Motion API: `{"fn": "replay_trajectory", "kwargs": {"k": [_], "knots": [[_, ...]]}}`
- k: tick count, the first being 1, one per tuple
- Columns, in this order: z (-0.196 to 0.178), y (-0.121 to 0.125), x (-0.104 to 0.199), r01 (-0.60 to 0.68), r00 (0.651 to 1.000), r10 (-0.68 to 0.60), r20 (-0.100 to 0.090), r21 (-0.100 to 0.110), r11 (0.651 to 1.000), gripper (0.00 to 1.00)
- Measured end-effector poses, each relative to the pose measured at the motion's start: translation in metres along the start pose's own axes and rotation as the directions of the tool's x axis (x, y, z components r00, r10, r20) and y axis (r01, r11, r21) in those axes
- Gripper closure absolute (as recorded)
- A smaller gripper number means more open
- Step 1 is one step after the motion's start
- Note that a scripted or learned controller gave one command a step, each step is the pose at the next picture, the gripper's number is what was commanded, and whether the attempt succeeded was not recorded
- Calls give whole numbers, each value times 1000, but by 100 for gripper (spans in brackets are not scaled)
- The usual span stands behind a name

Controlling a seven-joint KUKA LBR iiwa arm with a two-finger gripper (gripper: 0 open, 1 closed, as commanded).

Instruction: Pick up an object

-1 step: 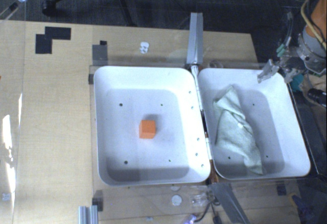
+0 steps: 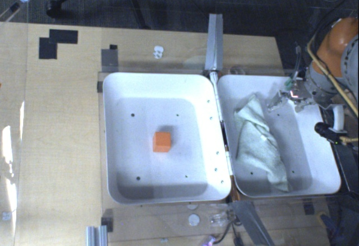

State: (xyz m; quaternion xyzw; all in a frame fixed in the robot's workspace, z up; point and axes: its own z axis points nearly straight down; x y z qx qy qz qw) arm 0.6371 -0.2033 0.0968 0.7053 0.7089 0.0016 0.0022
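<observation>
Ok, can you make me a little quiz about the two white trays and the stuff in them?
1. True or false: the orange block lies in the left tray.
2. What lies in the right tray? A) a cloth B) a ball C) a cup
3. Fill in: the robot's hand is above the ____ tray.

Key:
1. True.
2. A, a crumpled pale cloth.
3. Right; it sits near that tray's far edge, beside the cloth's top corner, far from the block.
</observation>
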Motion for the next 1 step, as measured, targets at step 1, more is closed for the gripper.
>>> {"fn": "replay_trajectory", "kwargs": {"k": [1], "knots": [[-10, 2, 1, 6, 1000, -6, 1, -2, 1000, 100]]}}
